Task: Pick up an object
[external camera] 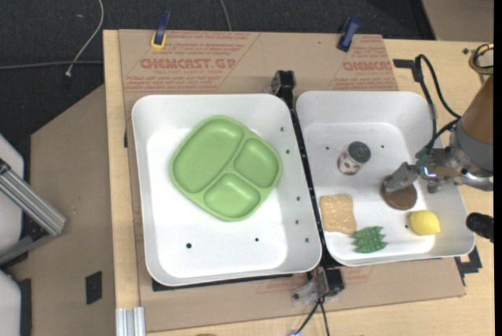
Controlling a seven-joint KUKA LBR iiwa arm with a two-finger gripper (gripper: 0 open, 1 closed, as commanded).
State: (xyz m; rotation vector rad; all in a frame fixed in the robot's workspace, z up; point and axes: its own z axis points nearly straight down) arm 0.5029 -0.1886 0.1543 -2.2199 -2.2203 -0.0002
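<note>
The green toy [369, 239] and lemon [424, 223] lie at the right bin's [329, 111] near edge; the gripper [401, 184], closure indeterminable, sits directly over the brown disc [401, 197].

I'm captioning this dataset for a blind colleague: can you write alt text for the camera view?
The robot's hand reaches in from the right over a brown disc in the right bin, which also holds a small can, a tan cracker-like piece, a green toy and a yellow lemon. The left bin holds a green divided plate.
</note>
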